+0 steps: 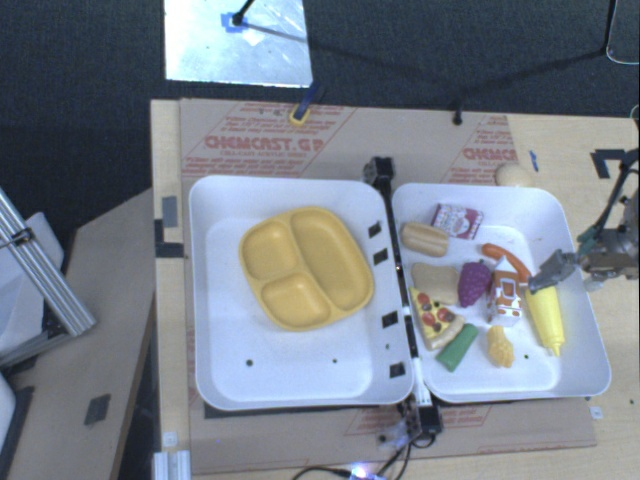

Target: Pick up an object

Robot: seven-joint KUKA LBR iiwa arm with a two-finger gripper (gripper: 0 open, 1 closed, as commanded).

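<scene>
Toy food crowds the right bin (575, 363) at the worktop's near edge; the yellow mustard bottle (547, 318) lies closest to the hand (552, 271), which hangs just above it, whether apart or together I cannot tell. Approach step, I judge; next it must lower and clamp. The yellow plate (305, 266) sits well apart.
</scene>
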